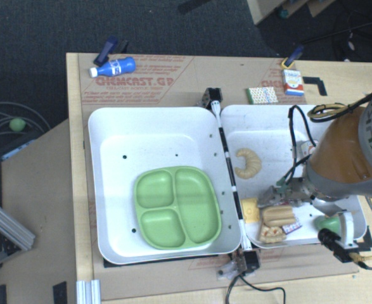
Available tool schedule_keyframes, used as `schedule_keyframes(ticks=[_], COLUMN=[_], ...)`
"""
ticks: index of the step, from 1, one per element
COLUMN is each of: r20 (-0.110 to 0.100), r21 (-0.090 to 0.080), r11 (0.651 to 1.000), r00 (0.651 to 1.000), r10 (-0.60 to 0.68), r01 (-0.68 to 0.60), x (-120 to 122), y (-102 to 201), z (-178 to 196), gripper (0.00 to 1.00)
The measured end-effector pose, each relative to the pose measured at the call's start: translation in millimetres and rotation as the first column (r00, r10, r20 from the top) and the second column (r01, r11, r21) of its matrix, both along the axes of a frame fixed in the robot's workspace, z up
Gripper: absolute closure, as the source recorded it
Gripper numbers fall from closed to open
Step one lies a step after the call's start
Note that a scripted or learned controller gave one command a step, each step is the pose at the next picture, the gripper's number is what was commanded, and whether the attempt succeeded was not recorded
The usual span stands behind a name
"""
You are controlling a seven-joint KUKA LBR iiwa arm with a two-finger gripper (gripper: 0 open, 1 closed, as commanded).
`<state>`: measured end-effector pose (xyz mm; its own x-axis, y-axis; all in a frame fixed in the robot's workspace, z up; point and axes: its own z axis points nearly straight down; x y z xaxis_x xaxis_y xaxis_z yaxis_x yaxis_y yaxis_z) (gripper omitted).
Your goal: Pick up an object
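Observation:
The right bin (262, 116) holds a tan croissant (249, 162) near its left wall. A yellow block (250, 211), a brown bread roll (278, 216) and a small tan piece (271, 234) lie in its front left corner. A green object (331, 223) sits further right, partly under the arm. My gripper (281, 194) hangs low in this bin, just behind and above the bread roll. The wrist and its orange band (341, 151) cover the bin's right half. I see nothing held.
In the left bin (141, 132) lies a green divided plate (176, 206). A blue and white tube (113, 66) and two small boxes (262, 95) (292, 81) rest on the bench behind the bins. Black cables (298, 135) loop beside the wrist.

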<state>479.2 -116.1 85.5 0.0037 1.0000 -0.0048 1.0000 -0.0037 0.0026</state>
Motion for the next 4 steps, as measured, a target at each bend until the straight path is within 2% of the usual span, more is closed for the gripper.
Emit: schedule_keyframes(ticks=[1,2,3,4], r20=[-0.002,-0.001,-0.002,0.003], r21=[0.005,0.005,0.004,0.002], r11=[1.0,1.0,1.0,1.0], r00=[1.0,1.0,1.0,1.0], r10=[0.003,0.005,0.005,0.007], r01=[-0.003,-0.005,-0.005,-0.007], x=[0,114,177,179], y=[24,18,-5,-4], z=[-1,16,0,11], gripper=[0.0,0.0,0.0,1.0])
